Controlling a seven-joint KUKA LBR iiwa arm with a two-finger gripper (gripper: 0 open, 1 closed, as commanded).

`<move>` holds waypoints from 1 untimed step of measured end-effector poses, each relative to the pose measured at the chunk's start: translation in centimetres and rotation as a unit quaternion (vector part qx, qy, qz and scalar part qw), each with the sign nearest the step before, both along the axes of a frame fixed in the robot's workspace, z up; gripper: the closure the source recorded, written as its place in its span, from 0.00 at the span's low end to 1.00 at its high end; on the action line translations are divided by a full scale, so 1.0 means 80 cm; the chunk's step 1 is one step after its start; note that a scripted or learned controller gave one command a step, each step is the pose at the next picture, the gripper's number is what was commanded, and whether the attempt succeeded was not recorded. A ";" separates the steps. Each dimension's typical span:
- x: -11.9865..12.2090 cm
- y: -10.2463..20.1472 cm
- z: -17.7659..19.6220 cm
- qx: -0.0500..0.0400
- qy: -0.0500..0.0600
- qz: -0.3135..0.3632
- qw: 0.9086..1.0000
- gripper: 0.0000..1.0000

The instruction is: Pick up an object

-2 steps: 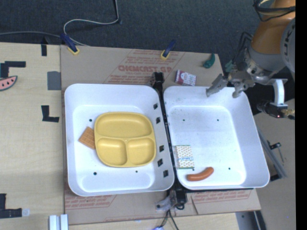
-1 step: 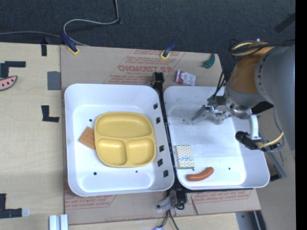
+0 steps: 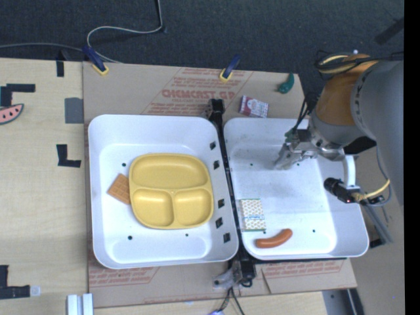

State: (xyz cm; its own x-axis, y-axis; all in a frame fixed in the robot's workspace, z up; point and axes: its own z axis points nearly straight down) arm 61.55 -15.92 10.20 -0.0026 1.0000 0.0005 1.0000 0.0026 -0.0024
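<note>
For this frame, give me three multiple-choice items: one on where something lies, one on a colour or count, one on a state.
1. Where does the hot dog lie?
A. in the left bin
B. near the front edge of the right bin
C. on the cardboard outside the bins

2. What colour is the divided plate in the left bin?
A. yellow
B. blue
C. red

3. What is the state of the pincer?
A. carrying the hot dog
C. resting on the divided plate
B. low over the right bin's floor with nothing visibly held

Answers: 1 B, the hot dog sits by the right bin's near wall, beside a small patterned packet. 2 A, the plate is plainly yellow. 3 B, it hangs over bare white floor, apart from every object.
</note>
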 end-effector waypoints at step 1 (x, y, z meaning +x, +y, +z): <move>0.000 0.000 0.000 0.000 0.000 0.000 1.000 0.00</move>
